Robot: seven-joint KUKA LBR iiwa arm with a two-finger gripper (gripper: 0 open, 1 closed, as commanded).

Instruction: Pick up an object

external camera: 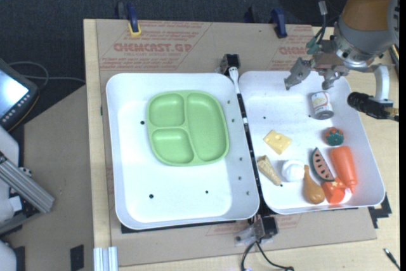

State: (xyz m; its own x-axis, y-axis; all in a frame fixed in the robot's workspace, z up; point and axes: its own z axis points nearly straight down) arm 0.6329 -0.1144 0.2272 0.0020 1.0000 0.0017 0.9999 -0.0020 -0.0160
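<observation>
— Two bins sit under your arm; which one is the gripper (313,75) over?

— You have it above the far end of the right bin (365,136), fingers spread apart with nothing between them. The left bin (127,155) lies well off to its side and holds a green divided plate (188,127).

— What is closest to the fingers?

— A small can (321,105) lies just below and slightly right of them, apart from both. Further down from the gripper you'll see a yellow cheese wedge (277,141), then a small round red and green piece (333,135).

— And beyond those?

— Along the near end, well away from the gripper, you have a crowded cluster: a watermelon slice (321,165), an orange carrot (344,165), a chicken drumstick (311,187), a white round piece (293,170) and a tan wedge (269,169). Several touch each other.
</observation>
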